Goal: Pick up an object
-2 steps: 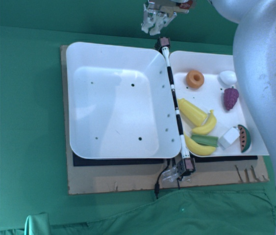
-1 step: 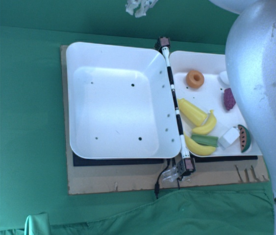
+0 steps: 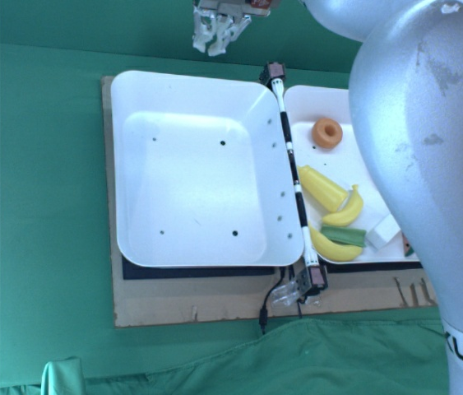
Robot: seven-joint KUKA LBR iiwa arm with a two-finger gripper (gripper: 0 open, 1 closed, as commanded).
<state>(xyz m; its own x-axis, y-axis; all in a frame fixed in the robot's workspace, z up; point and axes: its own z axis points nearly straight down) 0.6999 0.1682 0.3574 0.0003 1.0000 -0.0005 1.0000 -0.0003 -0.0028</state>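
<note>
My gripper (image 3: 219, 33) hangs high beyond the far edge of the left bin (image 3: 132, 89), over the green cloth, with nothing visibly in it. In the right bin (image 3: 313, 99) lie an orange ring (image 3: 327, 132), a yellow corn-like piece (image 3: 321, 187), a curved banana (image 3: 344, 213), a second banana (image 3: 335, 248), a green pod (image 3: 344, 235) and a white block (image 3: 383, 230). My grey arm (image 3: 416, 138) covers that bin's right part.
A black-and-white divider rod (image 3: 293, 171) runs between the two bins. Both bins rest on a cardboard sheet (image 3: 198, 307) on the green cloth. Cables and a clip (image 3: 293, 293) sit at the rod's near end.
</note>
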